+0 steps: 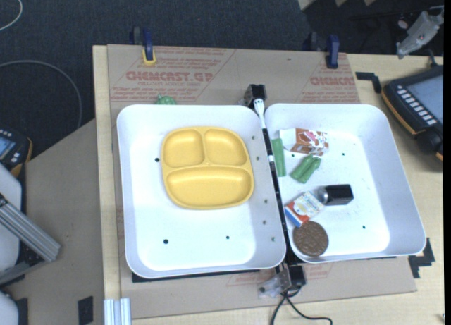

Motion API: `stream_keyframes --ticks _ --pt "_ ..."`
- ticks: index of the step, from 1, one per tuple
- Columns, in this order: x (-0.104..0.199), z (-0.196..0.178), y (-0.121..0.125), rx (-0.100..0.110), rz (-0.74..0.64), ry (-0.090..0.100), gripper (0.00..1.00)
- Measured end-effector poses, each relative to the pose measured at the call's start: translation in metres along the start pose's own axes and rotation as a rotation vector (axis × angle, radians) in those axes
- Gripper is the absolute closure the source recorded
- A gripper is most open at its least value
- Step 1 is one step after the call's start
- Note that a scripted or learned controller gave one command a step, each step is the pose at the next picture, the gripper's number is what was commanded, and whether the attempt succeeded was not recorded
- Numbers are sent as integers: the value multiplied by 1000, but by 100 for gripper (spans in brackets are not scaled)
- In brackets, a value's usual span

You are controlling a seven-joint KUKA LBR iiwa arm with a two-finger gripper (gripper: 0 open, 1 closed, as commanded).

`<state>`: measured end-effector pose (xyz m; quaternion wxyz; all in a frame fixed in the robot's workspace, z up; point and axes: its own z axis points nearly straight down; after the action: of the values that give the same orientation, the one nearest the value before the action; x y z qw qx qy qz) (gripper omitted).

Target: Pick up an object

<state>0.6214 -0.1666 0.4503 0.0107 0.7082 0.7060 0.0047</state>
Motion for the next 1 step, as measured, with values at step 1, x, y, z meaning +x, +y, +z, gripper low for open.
stream_keyframes --ticks 1 --pt "-11 200 -47 40 0 13 0"
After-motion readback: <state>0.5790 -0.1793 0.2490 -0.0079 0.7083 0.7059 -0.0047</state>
